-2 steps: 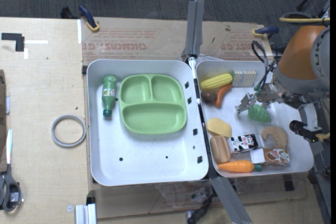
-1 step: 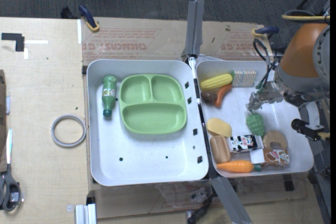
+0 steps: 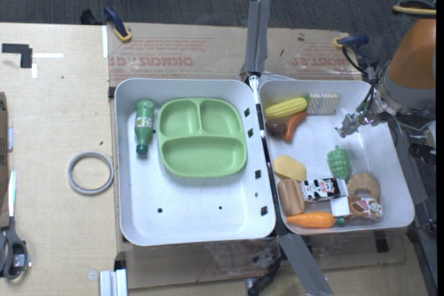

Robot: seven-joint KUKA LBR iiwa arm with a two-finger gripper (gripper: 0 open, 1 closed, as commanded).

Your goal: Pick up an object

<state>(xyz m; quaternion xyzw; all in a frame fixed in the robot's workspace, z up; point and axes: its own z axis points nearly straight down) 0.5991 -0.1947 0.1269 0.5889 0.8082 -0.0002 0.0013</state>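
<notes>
On the pale wooden worktop (image 3: 55,114), the right-hand shallow white bin (image 3: 388,163) holds the toy food, its nearest piece the small knobbly green plastic vegetable (image 3: 339,163). The claw (image 3: 349,124) hovers above bare bin floor, carrying nothing; whether it is spread or closed I cannot tell. This looks like the approach step, so next comes settling over one piece and descending.

The brown cardboard (image 3: 208,52) behind the bins has red upside-down letters, maybe "CHEMICAL GUYS", but they are too blurry to be sure.
</notes>
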